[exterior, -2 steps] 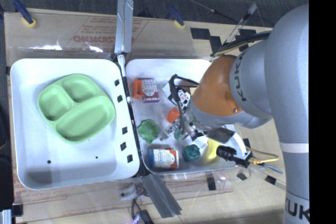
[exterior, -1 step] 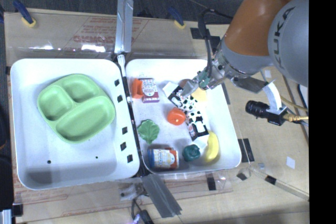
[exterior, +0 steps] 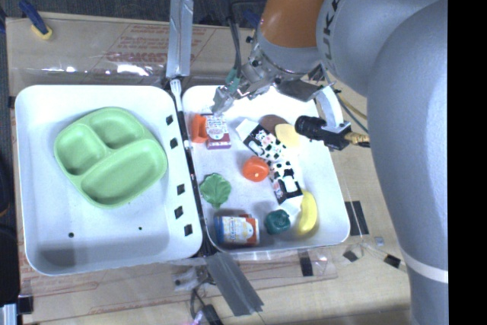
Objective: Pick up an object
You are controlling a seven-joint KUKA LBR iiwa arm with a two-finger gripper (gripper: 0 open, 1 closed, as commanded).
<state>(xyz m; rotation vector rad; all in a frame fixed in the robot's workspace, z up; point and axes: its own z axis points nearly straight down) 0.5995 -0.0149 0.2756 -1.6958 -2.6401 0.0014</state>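
Here the claw [exterior: 221,100] is hanging narrowly parted, holding nothing, over a small red-labelled carton [exterior: 216,131] near the right white bin's [exterior: 332,194] far-left corner.

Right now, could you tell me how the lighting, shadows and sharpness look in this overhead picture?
In the camera view, light is even and soft; the left bin shows a faint grey shadow in its near corner, the green divided plate is sharp, and the arm, close to the lens, looks large and slightly soft, shading the right bin at its far end.
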